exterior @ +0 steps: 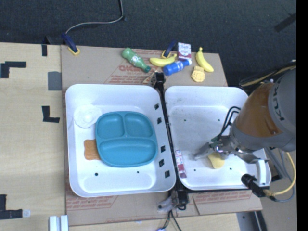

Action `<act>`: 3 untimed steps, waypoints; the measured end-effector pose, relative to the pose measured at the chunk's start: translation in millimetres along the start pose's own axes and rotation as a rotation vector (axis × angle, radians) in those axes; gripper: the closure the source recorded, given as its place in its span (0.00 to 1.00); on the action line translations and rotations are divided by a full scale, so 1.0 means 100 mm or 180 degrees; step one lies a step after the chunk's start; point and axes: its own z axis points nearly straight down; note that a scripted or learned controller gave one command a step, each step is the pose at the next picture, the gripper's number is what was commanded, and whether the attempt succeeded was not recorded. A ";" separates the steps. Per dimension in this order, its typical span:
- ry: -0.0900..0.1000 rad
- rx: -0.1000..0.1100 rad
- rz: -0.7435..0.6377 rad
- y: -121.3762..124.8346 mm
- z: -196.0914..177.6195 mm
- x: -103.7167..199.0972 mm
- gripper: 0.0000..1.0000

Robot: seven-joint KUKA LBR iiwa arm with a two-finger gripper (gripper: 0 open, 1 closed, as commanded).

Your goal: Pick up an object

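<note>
The end effector (211, 152) sits low in the right bin (202, 97), fingers apparently spread; whether they grip anything cannot be told. A pale yellow object (217, 162) lies on the bin floor just below it, touching or nearly so. Far to its left, a blue divided plate (126, 139) rests in the left bin (77, 97).

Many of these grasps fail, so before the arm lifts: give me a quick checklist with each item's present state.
1. Gripper down inside the right bin: ok.
2. Pale yellow object right at the gripper: ok.
3. Object seen between the jaws: cannot tell.
4. Object off the bin floor: cannot tell.
5. Blue divided plate in the left bin, out of the way: ok.
</note>
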 end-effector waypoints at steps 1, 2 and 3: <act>0.0005 0.0000 0.0000 0.01 -0.09 0.01 1.00; -0.0003 -0.0005 -0.0002 0.24 -1.07 -0.46 1.00; 0.0001 0.0003 -0.0001 0.23 -1.06 -0.45 0.00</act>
